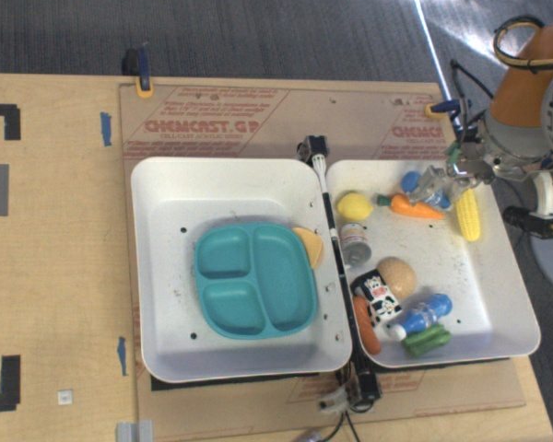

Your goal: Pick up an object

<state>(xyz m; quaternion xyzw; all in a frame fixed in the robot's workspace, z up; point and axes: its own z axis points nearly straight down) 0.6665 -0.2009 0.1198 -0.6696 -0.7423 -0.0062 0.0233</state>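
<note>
My gripper (440, 188) hangs low over the far part of the right bin (507, 274). It is just above the orange carrot (415, 207) and close to a small blue object (410, 181). An ear of yellow corn (467, 214) lies just to its right. A lemon (354, 206) lies further left, with a small metal can (354, 244) below it. I see nothing clearly held in the gripper.
The near part of the right bin holds a tan ball (396, 275), a cow-patterned block (376, 299), a blue bottle (424, 311), a green piece (428, 341) and an orange piece (366, 325). The left bin (157, 201) holds a teal divided plate (255, 279) and a yellow piece (309, 245).
</note>
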